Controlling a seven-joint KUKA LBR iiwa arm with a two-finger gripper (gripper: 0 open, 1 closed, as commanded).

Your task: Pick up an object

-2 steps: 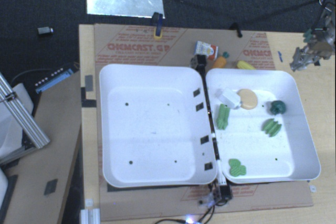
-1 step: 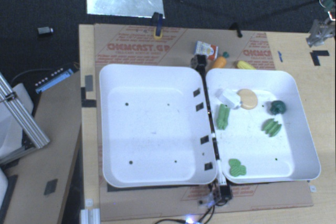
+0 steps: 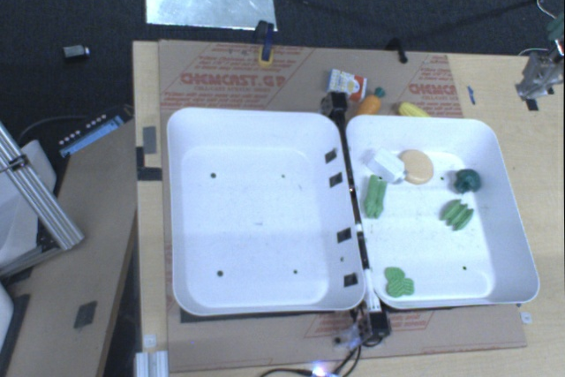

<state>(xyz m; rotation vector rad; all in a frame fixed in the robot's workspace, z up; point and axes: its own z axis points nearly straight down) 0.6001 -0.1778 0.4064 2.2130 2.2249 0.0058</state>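
The right bin [image 3: 508, 216] holds several small objects. A white block [image 3: 385, 165] lies beside a tan round disc [image 3: 417, 166] near the far wall. A long green piece [image 3: 374, 195] lies just below the block, close to the divider. A dark green round object [image 3: 466, 181] and a ridged green piece [image 3: 456, 214] sit toward the right. A bright green lump [image 3: 399, 282] rests at the near left corner. A grey metal part that looks like my gripper [image 3: 538, 77] pokes in at the right edge, beyond the bin's far right corner and apart from every object.
The left bin [image 3: 256, 216] stands beside the right one, with black clips along the shared wall. Behind the bins on the cardboard lie an orange item [image 3: 369, 104], a yellow item [image 3: 411, 110] and a red-and-white packet [image 3: 344, 84]. A metal frame [image 3: 35, 207] stands at left.
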